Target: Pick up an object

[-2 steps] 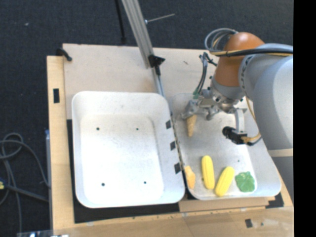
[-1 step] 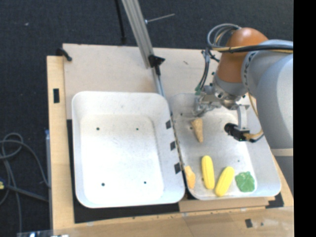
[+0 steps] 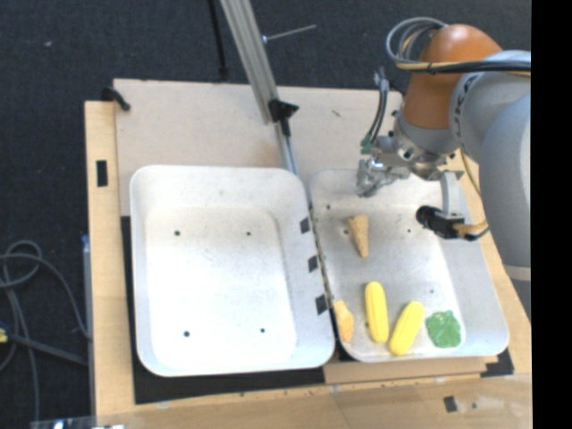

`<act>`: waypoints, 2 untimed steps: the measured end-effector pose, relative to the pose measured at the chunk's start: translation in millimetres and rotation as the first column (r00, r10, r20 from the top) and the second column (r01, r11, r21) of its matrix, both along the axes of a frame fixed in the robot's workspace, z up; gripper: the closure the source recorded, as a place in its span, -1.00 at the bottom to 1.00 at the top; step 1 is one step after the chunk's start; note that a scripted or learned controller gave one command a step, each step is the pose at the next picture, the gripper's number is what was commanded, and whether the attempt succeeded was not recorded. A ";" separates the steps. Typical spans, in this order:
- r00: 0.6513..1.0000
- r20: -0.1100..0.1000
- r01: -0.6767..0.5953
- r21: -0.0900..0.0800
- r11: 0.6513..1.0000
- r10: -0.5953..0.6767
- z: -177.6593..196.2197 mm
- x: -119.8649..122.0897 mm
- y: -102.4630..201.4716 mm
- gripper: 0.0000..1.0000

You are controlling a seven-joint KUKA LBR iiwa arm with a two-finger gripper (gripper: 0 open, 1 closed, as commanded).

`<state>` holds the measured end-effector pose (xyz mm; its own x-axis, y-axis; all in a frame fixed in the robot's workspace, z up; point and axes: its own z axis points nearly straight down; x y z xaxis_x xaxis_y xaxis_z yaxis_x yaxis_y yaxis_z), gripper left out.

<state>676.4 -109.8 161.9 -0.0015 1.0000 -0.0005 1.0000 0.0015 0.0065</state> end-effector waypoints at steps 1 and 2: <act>1.000 0.002 -0.001 0.000 1.000 0.001 60.2 -2.8 6.6 1.00; 1.000 0.001 -0.002 0.000 1.000 0.002 108.8 0.5 13.5 1.00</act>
